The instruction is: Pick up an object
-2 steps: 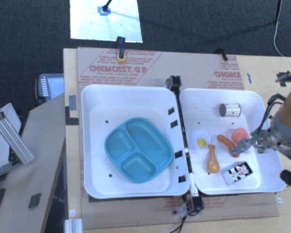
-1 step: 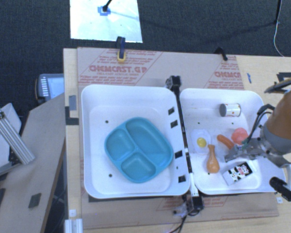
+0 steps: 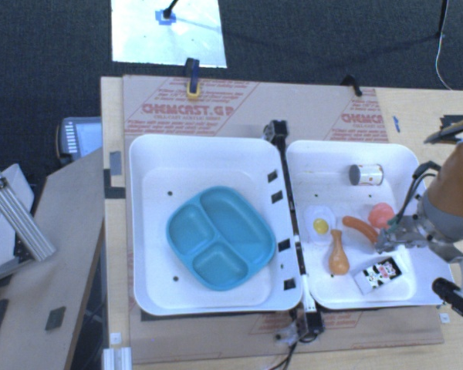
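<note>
Nearest, a black-and-white carton [image 3: 381, 274] lies in the right bin [image 3: 316, 164], beside an orange drumstick [image 3: 337, 254]. The gripper [image 3: 384, 240] hangs just above, over a sausage [image 3: 359, 228] and pink ball [image 3: 381, 213]; its spread can't be judged. Further back: fried egg [image 3: 321, 225], silver can [image 3: 366, 175]. A blue plate [image 3: 220, 237] fills the left bin [image 3: 150, 160]

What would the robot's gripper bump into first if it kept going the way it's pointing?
Probably the orange sausage toy. The gripper points left and downward into the right bin, and the sausage lies just ahead of its tip. Depth is hard to judge from above.
</note>
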{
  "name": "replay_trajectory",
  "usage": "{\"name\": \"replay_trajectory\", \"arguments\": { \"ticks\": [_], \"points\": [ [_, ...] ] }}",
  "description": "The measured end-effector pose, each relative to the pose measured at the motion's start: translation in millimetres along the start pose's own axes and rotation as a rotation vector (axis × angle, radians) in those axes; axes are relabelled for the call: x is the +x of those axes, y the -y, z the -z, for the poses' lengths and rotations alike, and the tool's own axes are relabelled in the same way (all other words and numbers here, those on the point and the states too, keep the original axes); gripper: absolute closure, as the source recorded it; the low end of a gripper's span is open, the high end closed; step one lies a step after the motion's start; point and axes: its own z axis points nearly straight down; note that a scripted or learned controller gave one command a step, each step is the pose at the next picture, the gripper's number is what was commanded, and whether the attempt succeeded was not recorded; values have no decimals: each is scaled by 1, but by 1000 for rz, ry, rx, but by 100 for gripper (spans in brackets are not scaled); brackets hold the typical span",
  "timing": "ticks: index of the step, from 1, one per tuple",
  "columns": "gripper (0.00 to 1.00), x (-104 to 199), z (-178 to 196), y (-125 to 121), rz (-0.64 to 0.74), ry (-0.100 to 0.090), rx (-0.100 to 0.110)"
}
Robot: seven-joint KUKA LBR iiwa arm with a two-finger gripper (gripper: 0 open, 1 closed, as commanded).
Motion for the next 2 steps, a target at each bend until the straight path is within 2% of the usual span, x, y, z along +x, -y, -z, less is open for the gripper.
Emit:
{"name": "replay_trajectory", "arguments": {
  "ticks": [1,2],
  "points": [
    [100,7,44,-2,5,2,-5],
    [100,5,105,0,5,3,-7]
  ]
}}
